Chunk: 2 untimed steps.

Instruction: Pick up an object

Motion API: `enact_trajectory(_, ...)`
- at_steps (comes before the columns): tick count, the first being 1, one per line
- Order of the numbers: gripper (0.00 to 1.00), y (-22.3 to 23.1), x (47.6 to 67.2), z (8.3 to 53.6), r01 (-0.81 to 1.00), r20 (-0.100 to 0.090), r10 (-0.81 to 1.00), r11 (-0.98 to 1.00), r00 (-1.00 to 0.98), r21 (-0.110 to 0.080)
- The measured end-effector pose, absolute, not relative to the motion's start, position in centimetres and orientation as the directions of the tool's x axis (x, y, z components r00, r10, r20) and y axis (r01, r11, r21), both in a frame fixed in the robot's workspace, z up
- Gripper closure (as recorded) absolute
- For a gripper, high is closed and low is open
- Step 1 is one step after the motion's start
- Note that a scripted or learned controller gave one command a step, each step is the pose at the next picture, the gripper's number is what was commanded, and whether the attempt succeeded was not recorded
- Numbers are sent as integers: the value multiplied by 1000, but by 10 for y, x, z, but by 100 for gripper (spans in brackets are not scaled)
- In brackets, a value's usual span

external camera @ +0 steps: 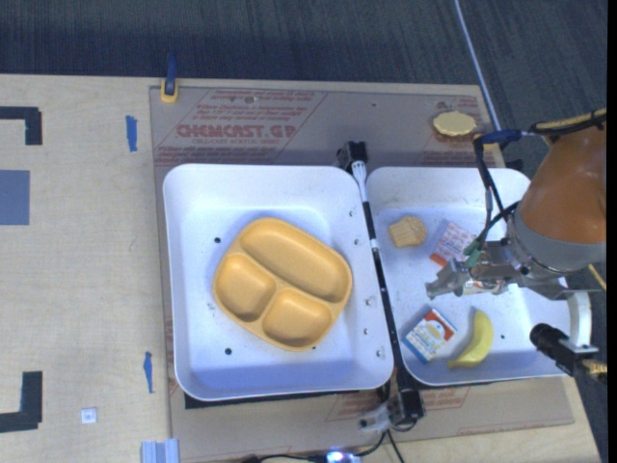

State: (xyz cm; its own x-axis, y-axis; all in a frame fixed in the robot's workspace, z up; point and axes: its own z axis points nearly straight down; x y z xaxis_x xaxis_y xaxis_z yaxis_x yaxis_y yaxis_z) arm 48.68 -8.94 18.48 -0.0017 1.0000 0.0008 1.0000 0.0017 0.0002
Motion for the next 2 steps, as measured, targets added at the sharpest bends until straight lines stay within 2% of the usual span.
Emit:
enact_trajectory(1, 100, -90, 488, 195, 1000, 0, 1000, 2, -2, 4)
enact_trajectory(2, 100, -13, 571, 185, 1000, 0, 1000, 2, -2, 1)
